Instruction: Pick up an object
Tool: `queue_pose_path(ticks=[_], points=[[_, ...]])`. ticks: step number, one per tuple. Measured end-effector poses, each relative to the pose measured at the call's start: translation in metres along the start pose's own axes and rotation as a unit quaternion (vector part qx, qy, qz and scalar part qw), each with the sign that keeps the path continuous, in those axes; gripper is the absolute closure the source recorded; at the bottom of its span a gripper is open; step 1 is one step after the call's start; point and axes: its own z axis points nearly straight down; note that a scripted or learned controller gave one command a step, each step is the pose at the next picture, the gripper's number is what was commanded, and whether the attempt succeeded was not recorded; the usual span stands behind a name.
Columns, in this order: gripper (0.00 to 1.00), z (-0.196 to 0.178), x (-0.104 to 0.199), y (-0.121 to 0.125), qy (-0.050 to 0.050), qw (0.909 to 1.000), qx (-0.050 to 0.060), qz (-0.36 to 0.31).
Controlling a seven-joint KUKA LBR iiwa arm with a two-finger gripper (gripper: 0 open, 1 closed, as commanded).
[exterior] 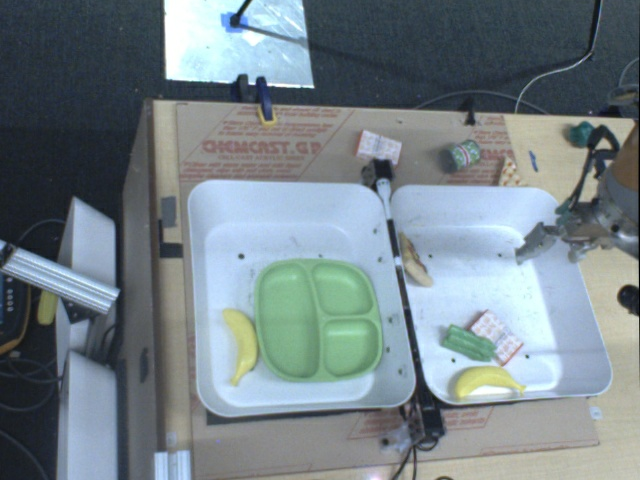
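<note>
Nearest the camera, a yellow banana (487,380) lies along the front wall of the right bin (585,308), with a green object (468,342) and a small red-and-white packet (497,336) just behind it, the two touching. A peeled banana piece (413,260) rests against the divider on that bin's left side. My tool (545,236) hangs over the right bin's far right corner, well apart from all four things, with none of them under it; I cannot tell how its tips stand.

Across in the left bin (215,208) sit a green compartment plate (320,318) and a second yellow banana (240,344) just beside the plate's left edge.

On the counter (170,168) behind the bins, red printing reads "CHEMCAST", with smaller lines too fine to make out. A small green can (464,154) and a red-and-white packet (379,147) lie there; their labels are unreadable.
</note>
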Motion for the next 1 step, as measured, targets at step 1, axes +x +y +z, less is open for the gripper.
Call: queue_pose_path(ticks=[1], points=[[0.00, 0.0783, 0.0397, 0.0119, 0.001, 1.0000, 0.003, -0.001]])
